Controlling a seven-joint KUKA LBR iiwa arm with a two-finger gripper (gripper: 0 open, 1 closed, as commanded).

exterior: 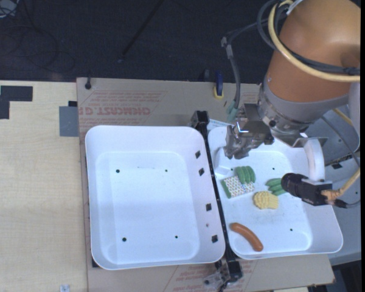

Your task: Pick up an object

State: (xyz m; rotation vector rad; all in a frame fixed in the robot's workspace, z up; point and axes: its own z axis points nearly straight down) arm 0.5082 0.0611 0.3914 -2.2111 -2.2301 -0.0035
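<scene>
My gripper (236,149) hangs over the far left part of the right bin (325,239), just above and behind a green ridged vegetable (246,174). Nothing shows between its fingers. Beside that vegetable lies a green-and-white checked block (236,187). A yellow corn piece (265,201) sits near the bin's middle, with a small green piece (275,185) next to it. An orange-brown sausage (246,236) lies near the front of the same bin.
The left bin (109,145) stands beside the right one, joined along a black clip strip (208,181). Both rest on a brown cardboard sheet (140,105) on the pale wooden bench (30,193). The arm's big orange body looms over the back right.
</scene>
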